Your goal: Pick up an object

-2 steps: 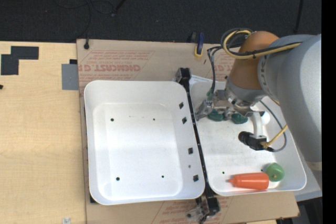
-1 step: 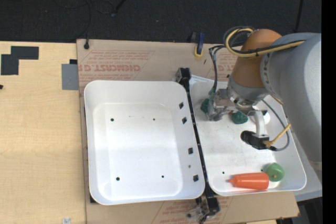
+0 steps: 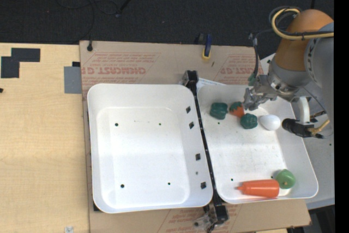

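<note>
The grey arm (image 3: 305, 60) comes in from the right, its orange band (image 3: 306, 23) high up near the far corner, and its end effector (image 3: 252, 100) hangs low over the back of the right bin (image 3: 297, 158). From here I cannot tell whether it is open, closed, or gripping anything; the tip is small and dark against the clutter under it. Directly beneath and just beside it sit a small orange-red piece (image 3: 238, 111) and a dark green lump (image 3: 249, 120), close enough that they may be touching. A second dark green lump (image 3: 218, 111) lies a little to their left, apart from them, and a white egg-shaped object (image 3: 269, 122) rests just to the right of the nearer green one. Well apart from that cluster, at the front of the same bin, an orange carrot-shaped toy (image 3: 260, 188) lies on its side with a light green round piece (image 3: 284, 178) touching its right end. The left bin (image 3: 98, 144) sits alongside, the two sharing a black clip strip (image 3: 197, 139) between them on a cardboard sheet (image 3: 142, 65) laid over the wooden surface (image 3: 41, 144).
</note>
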`<state>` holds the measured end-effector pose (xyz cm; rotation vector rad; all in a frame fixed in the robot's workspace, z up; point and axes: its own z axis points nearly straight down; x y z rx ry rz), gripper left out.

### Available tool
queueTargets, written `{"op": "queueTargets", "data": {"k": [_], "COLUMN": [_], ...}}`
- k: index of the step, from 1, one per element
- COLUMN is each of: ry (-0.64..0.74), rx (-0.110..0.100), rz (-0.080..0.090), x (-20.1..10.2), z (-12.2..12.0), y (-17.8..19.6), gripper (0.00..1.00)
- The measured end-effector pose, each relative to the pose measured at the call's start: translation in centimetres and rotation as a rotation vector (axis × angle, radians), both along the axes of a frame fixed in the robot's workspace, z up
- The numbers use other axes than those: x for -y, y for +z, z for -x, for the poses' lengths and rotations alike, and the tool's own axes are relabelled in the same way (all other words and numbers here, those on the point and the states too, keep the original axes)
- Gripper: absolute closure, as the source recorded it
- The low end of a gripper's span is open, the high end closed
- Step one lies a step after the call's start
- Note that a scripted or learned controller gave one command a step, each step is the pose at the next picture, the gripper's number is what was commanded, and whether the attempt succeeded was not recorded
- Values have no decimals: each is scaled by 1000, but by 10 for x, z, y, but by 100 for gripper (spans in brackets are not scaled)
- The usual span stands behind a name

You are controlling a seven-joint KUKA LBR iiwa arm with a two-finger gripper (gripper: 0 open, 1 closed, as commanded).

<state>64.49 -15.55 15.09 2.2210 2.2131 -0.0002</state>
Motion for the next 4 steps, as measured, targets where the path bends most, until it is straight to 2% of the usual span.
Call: {"op": "queueTargets", "data": {"k": [1,2,3,4], "ry": [3,2,6,11], "rx": [-8,-9,1,-8], "rz": [-5,-6,-1,-11], "x": [24,23,58,53], "z": [20,87,25,22], "y": [-66,-63,-32,-65], "gripper": [100,100,100,100]}}
